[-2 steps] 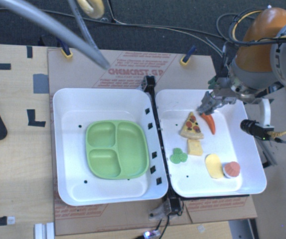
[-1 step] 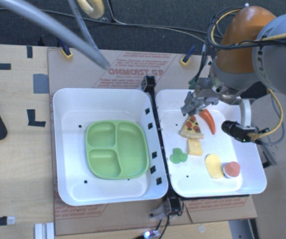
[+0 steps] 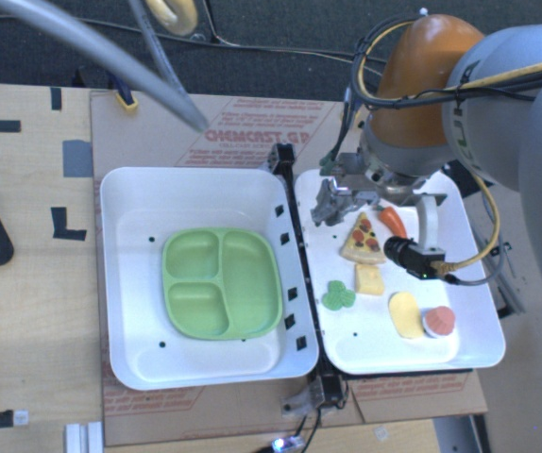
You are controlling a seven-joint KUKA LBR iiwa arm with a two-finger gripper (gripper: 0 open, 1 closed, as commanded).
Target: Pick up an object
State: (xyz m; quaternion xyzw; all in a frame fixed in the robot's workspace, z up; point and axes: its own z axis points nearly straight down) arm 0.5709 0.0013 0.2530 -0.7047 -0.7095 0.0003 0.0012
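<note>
Fingers of the gripper (image 3: 330, 203) hang dark and blurred over the upper left of the right bin (image 3: 469, 347); whether they are apart or together I cannot tell. Nearest them lies the pizza slice (image 3: 362, 238), a flat tan wedge with red spots, just right of the tips. Being so thin, it could slip free. Close beside it sit the orange carrot (image 3: 393, 221) and yellow cheese block (image 3: 370, 279), which a descent could knock.

Gripper (image 3: 332, 201) hangs low over the right bin (image 3: 474, 347) — pizza slice (image 3: 363, 239) just beside it, carrot (image 3: 393, 221) and broccoli (image 3: 338, 297) near. Green tray (image 3: 222, 283) sits in the left bin (image 3: 129, 253).
</note>
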